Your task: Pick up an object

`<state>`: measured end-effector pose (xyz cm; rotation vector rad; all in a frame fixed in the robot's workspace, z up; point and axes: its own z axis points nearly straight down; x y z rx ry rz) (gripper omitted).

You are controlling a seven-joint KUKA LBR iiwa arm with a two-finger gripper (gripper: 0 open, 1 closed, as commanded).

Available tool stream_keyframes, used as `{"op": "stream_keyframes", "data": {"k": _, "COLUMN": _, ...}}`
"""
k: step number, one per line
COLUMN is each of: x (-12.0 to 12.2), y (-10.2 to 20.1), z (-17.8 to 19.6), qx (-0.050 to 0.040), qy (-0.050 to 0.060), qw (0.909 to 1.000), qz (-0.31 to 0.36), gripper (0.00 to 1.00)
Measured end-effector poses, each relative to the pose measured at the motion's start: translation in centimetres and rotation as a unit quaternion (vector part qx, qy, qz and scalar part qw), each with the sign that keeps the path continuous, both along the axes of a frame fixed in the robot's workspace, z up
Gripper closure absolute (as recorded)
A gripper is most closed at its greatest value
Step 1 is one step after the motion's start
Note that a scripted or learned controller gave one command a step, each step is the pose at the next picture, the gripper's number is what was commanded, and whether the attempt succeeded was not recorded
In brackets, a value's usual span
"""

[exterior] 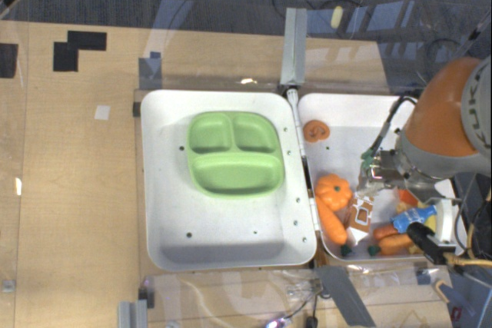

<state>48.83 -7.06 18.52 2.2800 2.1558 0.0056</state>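
My gripper [375, 171] hangs low over the middle of the right bin [346, 111], below the grey arm with its orange band [446, 119]. Just left of it lies an orange pumpkin [334, 190], with a carrot [332, 223] below that. A brown and white packet [361, 212] lies right under the gripper's lower side. Further right are a blue toy [410, 221], a small orange piece [407, 198] and a red-orange sausage [393, 243]. An orange round disc [315, 131] rests near the bin's top left. Nothing shows between the gripper's tips.
The left bin [165, 188] holds a green divided plate [234, 152]. A metal divider [301, 157] separates the two bins. The arm covers the right bin's right side. Bare white floor shows in the right bin's upper middle.
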Motion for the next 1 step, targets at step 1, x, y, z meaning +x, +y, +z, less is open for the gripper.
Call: {"op": "stream_keyframes", "data": {"k": 1, "x": -0.01, "y": 0.00, "z": -0.02, "qx": 0.0000, "qy": 0.000, "qw": 1.0000, "qz": 0.000, "gripper": 0.00}}
